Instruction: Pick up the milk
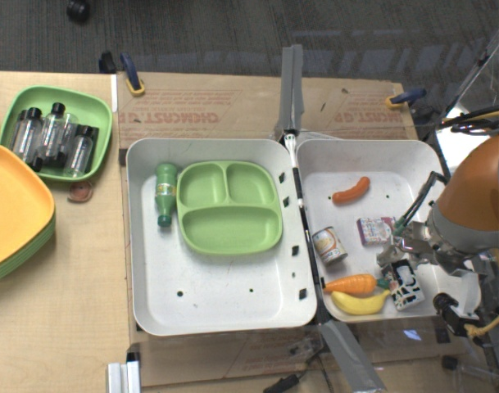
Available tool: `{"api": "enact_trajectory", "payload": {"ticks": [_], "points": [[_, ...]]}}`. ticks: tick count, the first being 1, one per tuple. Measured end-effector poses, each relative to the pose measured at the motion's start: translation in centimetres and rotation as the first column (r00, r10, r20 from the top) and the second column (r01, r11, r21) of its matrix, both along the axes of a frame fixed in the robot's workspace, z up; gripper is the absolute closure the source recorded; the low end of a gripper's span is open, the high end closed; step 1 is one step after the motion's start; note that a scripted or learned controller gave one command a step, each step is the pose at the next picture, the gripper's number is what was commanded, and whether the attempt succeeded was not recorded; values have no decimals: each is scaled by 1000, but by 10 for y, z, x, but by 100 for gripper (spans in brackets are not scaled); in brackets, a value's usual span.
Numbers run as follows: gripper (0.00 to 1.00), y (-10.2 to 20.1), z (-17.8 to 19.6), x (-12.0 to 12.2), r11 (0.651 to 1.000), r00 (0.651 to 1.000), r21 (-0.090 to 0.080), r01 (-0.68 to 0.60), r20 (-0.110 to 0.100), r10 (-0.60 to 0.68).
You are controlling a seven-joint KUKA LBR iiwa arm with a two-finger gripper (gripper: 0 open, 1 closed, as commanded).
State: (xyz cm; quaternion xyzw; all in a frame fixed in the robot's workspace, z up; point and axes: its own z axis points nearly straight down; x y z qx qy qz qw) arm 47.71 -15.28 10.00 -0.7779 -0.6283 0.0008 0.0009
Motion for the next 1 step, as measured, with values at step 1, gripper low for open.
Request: {"api": "enact_trajectory", "payload": {"ticks": [1], "points": [[100,42,107,18,1000,1000,-1,-7,-1,7]]}}
